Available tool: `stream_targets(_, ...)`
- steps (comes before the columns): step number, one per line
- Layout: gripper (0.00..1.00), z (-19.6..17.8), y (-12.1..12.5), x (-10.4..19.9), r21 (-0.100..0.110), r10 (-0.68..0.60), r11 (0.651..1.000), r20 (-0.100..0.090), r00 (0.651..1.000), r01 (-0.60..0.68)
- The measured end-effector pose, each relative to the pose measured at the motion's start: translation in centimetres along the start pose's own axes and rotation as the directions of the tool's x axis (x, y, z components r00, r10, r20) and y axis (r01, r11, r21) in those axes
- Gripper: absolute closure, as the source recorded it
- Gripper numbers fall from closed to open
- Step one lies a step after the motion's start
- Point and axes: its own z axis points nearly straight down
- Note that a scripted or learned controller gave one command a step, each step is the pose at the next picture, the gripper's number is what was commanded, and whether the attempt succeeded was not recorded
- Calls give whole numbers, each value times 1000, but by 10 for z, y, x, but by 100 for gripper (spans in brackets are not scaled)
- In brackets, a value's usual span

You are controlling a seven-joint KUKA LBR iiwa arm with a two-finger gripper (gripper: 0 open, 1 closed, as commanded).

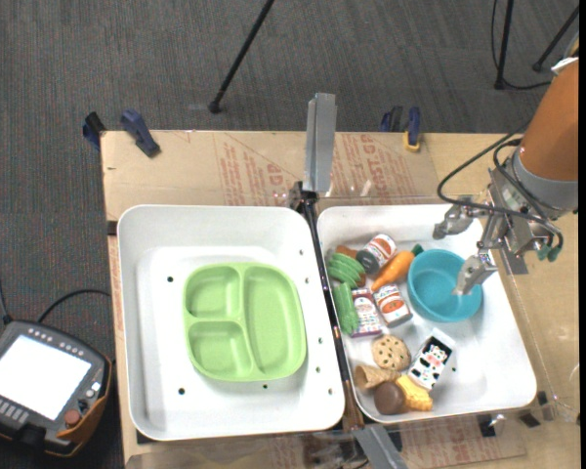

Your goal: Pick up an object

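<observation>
Orange-banded grey arm [552, 135], black cables

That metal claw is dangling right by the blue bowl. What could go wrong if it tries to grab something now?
The gripper hangs over the blue bowl. Its rim is smooth and curved, so the fingers may slip off or tip it.

The toy carrot, small cans and cookie lie packed close together in the right bin, so a reach there could nudge neighbours or catch two things at once.
</observation>
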Motion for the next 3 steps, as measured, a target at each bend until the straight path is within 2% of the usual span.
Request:
stream_targets(1, 0, 125, 45, -13, 1, -157, 988, 6, 988, 157)
stream_targets(2, 0, 147, 62, -33, 4, -171, 985, 0, 985, 171)
stream_targets(3, 100, 135, 65, -37, 6, -176, 984, 15, 984, 176)
